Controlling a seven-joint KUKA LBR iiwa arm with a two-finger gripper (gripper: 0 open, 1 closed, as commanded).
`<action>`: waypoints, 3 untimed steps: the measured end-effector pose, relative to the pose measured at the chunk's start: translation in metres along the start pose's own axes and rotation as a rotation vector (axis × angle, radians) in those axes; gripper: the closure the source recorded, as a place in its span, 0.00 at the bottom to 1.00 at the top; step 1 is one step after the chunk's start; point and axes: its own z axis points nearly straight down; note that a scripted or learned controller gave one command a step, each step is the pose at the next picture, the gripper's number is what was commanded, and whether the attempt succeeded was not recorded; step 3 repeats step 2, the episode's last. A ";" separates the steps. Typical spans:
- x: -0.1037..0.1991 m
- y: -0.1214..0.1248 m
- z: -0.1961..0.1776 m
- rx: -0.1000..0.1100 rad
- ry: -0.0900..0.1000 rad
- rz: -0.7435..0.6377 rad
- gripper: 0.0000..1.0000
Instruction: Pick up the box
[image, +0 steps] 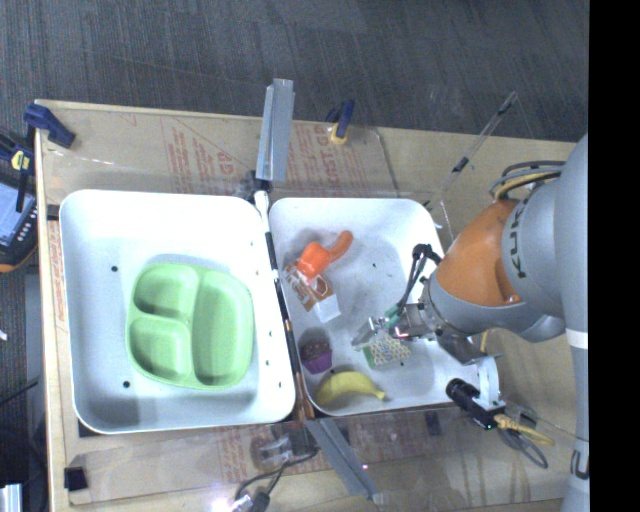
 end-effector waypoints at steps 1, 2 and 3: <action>-0.001 0.001 -0.011 -0.004 -0.003 -0.004 1.00; 0.037 0.071 -0.114 0.006 0.005 -0.411 1.00; 0.037 0.071 -0.114 0.006 0.005 -0.411 1.00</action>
